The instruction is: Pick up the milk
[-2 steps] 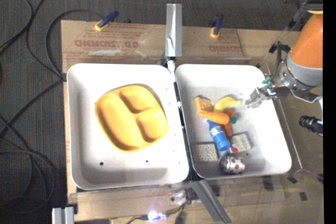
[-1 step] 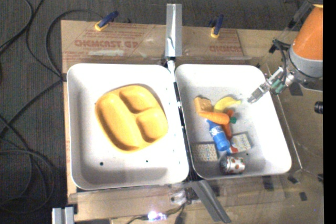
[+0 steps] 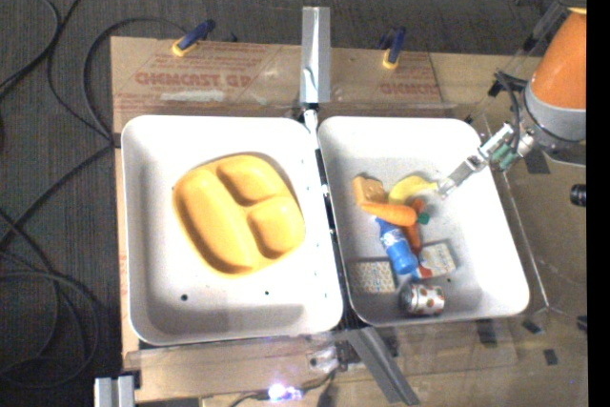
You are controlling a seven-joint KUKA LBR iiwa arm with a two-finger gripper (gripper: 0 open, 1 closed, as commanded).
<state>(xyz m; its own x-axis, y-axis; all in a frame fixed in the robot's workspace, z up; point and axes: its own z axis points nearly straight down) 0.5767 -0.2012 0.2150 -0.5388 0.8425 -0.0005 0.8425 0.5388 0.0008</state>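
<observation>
The tool hovers over the right bin near the blue milk carton, its grip too small to tell.

Only readable text: red print on the clear sheet lying on the tabletop behind the left bin, upper left of the frame. Looks like "CHEMCAST GP", letters faint, last few uncertain. A second patch of the same red print sits on the sheet behind the right bin, upper right of centre, too small to read. The blue carton and the small can in the right bin carry print, but it's blurred, nothing legible.
</observation>
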